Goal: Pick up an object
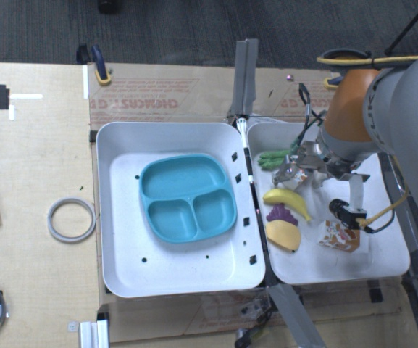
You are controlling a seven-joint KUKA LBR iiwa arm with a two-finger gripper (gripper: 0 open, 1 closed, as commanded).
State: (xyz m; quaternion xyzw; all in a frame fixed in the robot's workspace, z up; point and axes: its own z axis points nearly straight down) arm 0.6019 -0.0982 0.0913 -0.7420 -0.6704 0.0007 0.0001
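The arm (382, 100) came in from the right edge of the view, its broad grey body filling the upper right corner and its orange band sitting above the wrist, over the far part of the right bin (382, 263). From there the wrist bent down and leftward, so the gripper (295, 171) hung low over the far left part of that bin, close to the wall shared with the left bin (114, 216). Cables and metal parts crowded the gripper's end, and it could not be told how the gripper stood or if it gripped anything.

The left bin held a blue divided tray (188, 198), lying flat near its middle.

In the right bin, a green object (272, 159) lay just left of the gripper, too blurred to name. Below the gripper lay a yellow banana (288, 199), slanting down to the right. A purple bunch of grapes (279, 214) touched the banana's underside, and a yellow rounded piece (284, 235) lay just beneath the grapes. Nearer the bin's middle, under a black part of the arm, sat a small red-and-white packet (339, 238).

On the bench left of the bins lay a pale ring (72, 219).
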